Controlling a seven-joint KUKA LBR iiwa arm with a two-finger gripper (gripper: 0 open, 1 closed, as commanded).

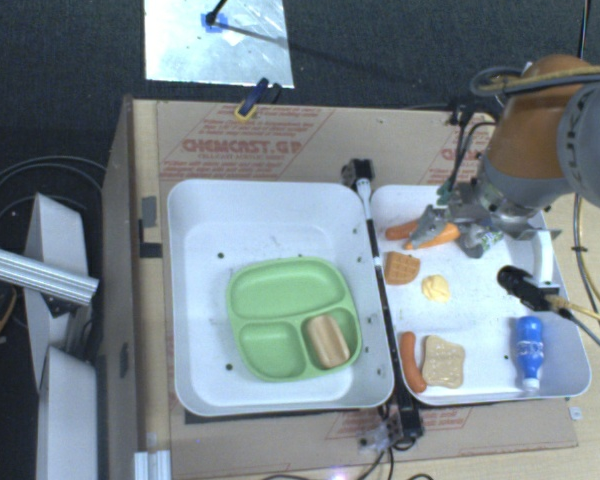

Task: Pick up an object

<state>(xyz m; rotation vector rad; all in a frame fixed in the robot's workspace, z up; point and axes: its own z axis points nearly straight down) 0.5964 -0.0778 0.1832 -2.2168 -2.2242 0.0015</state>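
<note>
Gripper (458,220) low over carrot (420,234) at right bin's (485,308) 11 o'clock, likely lined up to grab it; how open it is can't be told, grasp unconfirmed.

Green tray (280,303); orange carrot (427,234); blue bottle (528,349); white bins (195,218).

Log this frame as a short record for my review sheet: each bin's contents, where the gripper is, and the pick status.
left bin: green divided plate, with a tan bun in its lower right compartment
right bin: carrot, waffle, yellow piece, sausage, bread slice, blue bottle
gripper: low over the right bin's far end, right at the carrot
pick status: a hold on the carrot cannot be confirmed
</note>
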